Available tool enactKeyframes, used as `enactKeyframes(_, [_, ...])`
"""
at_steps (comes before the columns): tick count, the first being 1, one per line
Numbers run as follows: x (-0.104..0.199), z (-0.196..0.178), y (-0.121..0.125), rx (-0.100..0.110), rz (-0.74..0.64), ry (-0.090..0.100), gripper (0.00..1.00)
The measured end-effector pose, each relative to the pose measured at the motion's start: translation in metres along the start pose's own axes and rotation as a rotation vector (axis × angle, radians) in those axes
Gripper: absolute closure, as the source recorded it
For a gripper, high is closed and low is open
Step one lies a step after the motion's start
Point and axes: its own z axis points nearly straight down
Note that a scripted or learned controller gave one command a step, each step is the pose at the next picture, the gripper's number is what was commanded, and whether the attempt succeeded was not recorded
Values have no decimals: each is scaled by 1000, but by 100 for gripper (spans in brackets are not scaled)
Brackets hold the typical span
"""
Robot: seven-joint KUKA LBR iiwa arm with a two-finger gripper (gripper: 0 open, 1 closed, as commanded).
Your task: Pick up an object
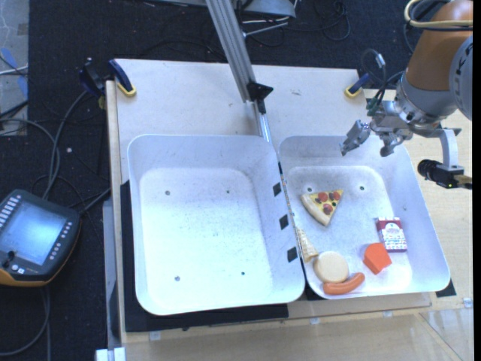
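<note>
My gripper (370,143) hangs above the far edge of the right bin (421,201), fingers spread open with nothing between them. Below it in the bin lie a pizza slice (323,205), a small red and white box (391,235), an orange block (376,258), a round beige bun (331,266) and a red sausage (345,283). A thin cone-shaped piece (304,241) rests along the bin's left wall. The pizza slice is the nearest item, about a hand's width in front of the gripper and to its left.
The left bin (150,201) sits beside the right one, sharing a central ridge. A slanted metal pole (237,47) rises behind the bins. A teach pendant (30,235) lies off the bench at the left. Yellow clamps (124,89) hold the board's far corners.
</note>
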Motion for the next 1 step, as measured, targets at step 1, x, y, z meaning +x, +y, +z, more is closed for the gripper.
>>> enactKeyframes(1, [-23, 117, -26, 7, 2, 1, 0])
